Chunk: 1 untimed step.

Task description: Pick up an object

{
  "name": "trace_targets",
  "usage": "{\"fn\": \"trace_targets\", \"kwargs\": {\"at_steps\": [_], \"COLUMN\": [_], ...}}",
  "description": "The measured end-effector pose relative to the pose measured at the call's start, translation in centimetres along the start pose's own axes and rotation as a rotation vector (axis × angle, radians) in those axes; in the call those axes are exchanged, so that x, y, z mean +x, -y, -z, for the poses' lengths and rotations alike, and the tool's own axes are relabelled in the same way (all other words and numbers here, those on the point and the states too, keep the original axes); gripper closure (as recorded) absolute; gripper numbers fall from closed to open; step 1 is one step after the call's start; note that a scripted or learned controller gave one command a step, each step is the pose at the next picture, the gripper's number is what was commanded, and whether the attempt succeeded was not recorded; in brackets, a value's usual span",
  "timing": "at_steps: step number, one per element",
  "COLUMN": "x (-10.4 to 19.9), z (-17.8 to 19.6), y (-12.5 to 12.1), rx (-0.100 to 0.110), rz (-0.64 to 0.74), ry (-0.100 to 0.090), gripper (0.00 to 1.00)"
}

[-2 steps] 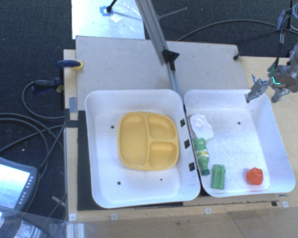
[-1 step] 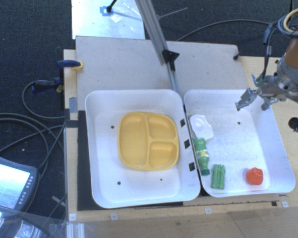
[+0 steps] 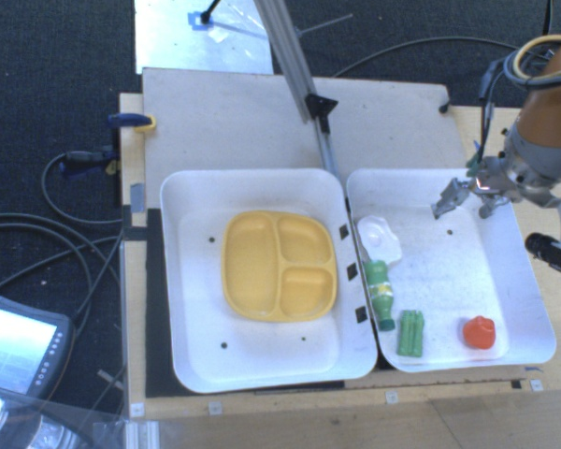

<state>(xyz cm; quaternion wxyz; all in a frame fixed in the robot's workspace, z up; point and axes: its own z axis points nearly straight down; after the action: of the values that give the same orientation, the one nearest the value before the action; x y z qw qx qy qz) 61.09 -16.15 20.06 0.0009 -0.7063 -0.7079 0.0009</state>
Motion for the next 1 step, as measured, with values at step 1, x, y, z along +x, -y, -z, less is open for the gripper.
{"fn": "trace_targets", "kwargs": {"at_steps": [1], "x": [-0.79], "z": [-5.92], "y": [0.11], "rx": [0.002], "rz": [-0.003], "ry": [0.000], "gripper": [0.00]}}
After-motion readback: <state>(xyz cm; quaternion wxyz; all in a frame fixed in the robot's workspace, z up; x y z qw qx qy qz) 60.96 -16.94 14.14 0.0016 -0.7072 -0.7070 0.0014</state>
